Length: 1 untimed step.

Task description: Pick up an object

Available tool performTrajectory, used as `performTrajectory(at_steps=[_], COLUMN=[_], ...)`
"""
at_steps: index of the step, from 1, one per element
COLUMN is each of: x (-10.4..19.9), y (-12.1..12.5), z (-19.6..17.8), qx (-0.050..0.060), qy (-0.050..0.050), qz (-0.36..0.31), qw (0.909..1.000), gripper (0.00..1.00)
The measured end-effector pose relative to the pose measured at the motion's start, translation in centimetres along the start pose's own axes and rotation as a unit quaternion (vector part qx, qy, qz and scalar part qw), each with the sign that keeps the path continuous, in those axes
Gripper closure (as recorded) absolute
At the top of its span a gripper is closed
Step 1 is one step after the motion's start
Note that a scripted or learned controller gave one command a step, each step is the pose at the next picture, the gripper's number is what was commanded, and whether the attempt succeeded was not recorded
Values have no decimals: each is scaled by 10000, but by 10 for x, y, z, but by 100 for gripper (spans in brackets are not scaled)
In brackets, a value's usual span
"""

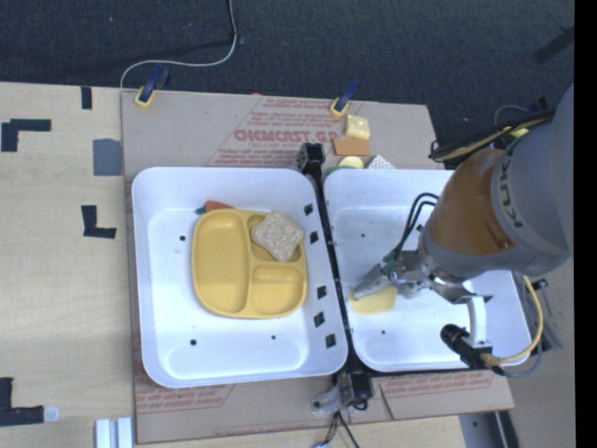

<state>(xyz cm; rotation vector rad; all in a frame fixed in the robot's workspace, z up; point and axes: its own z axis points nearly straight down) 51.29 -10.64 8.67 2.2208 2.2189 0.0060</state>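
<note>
A pale yellow object (373, 301) lies on the floor of the right bin (485, 343), near its left wall. My gripper (384, 278) hangs just over the object's upper edge, and the grey arm with its orange band reaches in from the right. The view does not show whether gripper and object touch. In the left bin (159, 250) a yellow divided plate (233, 269) carries a tan speckled block (277, 235) in its upper right compartment. A small orange-red piece (215, 205) peeks out behind the plate's top edge.
Behind the right bin, on the cardboard, sit a yellow block (358, 127), an orange block (351, 146), a pale green item (350, 163) and a white item (380, 164). A black divider (322, 250) runs between the bins. Cables hang near the right bin's front right corner (485, 353).
</note>
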Motion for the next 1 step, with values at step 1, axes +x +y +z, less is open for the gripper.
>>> performTrajectory(at_steps=[1], x=[-71], y=[-29], z=[-76], qx=[1], qy=[-32], qz=[27], qw=[10000], gripper=[0])
